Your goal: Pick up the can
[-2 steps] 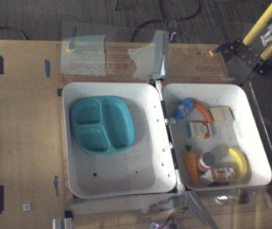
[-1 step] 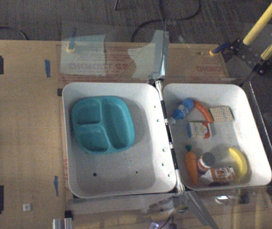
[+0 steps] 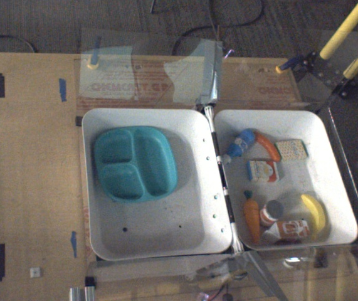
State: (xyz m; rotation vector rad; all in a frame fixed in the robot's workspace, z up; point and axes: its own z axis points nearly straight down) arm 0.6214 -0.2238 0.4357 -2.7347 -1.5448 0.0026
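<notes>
The can (image 3: 270,212) is small, with a grey top and a red and white label. It stands in the front part of the right bin (image 3: 332,162). An orange carrot (image 3: 251,220) lies against its left side. A white and orange carton (image 3: 288,230) lies just in front of it, touching or nearly touching. A yellow banana (image 3: 315,213) lies a little to its right.
Farther back in the right bin are a blue toy bottle (image 3: 240,143), an orange sausage shape (image 3: 268,146), a square cracker (image 3: 291,149) and a small box (image 3: 263,170). The left bin (image 3: 147,231) holds a teal divided plate (image 3: 135,163). Yellow-handled tools (image 3: 348,27) lie at the back right.
</notes>
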